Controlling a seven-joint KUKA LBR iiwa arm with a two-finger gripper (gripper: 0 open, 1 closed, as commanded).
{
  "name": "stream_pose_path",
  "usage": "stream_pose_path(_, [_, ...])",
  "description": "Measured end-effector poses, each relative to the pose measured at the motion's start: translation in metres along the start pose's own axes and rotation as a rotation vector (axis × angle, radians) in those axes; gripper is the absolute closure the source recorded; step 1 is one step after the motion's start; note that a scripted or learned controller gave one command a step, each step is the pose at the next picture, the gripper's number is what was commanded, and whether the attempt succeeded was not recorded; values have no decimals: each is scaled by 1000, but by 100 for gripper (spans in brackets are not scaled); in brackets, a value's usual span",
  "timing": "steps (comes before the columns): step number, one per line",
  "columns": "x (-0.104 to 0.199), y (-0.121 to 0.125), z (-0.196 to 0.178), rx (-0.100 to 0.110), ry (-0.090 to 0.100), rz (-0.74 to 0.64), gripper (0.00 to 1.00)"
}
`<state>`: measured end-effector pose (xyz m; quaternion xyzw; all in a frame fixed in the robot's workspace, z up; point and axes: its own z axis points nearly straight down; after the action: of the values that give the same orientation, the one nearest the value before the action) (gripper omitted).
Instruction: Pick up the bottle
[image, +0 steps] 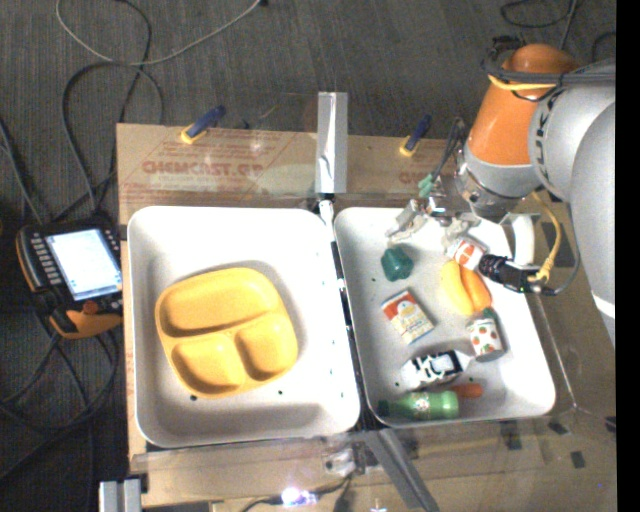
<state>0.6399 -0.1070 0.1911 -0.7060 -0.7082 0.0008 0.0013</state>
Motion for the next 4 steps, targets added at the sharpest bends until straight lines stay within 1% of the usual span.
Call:
stream_pose_path(1, [-1,4,96,-2,-1,-179,0])
stream_pose_path(2, [0,5,86,-4,1,-180,100])
stream_pose_path(3, [67,23,-17,-2,-2,-145,100])
stream_pose_path(4, [153,28,9,1,-2,166,100])
